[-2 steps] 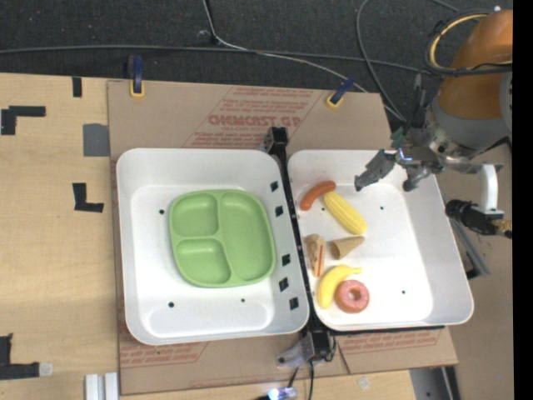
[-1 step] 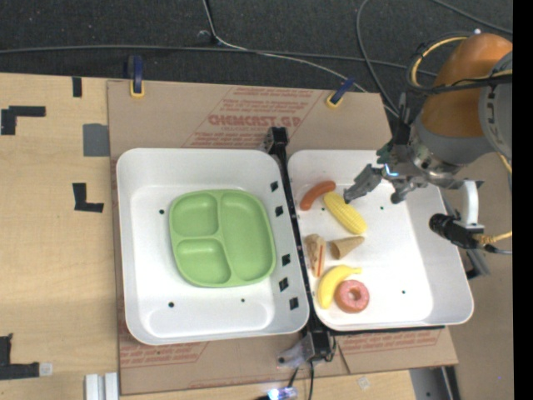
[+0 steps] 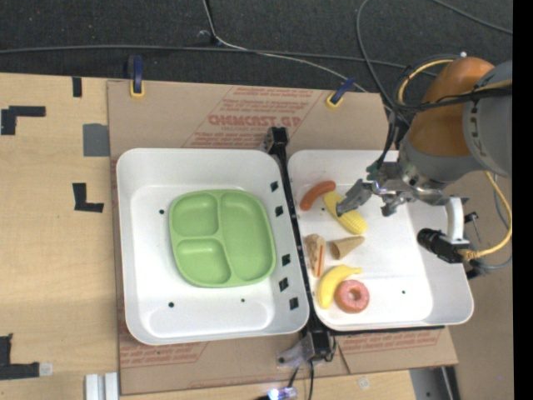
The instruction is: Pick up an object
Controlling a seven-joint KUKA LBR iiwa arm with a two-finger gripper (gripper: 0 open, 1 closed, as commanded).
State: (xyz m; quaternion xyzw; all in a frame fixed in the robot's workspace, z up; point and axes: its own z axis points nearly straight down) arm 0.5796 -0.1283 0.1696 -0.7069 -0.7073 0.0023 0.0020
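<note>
The right bin (image 3: 433, 307) holds several toy foods: a red sausage (image 3: 316, 194), a yellow corn piece (image 3: 348, 217), an ice cream cone (image 3: 346, 245), a hot dog (image 3: 315, 253), a banana (image 3: 331, 284) and a pink donut (image 3: 353, 295). My gripper (image 3: 372, 200) hangs over the upper middle of this bin, just right of the corn. It is open, with one finger (image 3: 356, 196) close to the corn's upper end and the other (image 3: 390, 207) further right. Nothing sits between the fingers.
A green divided plate (image 3: 222, 237) lies in the left bin (image 3: 141, 182). A black divider (image 3: 287, 223) runs between the bins. The arm's orange band (image 3: 445, 111) and cables (image 3: 491, 223) sit over the right bin's far right side.
</note>
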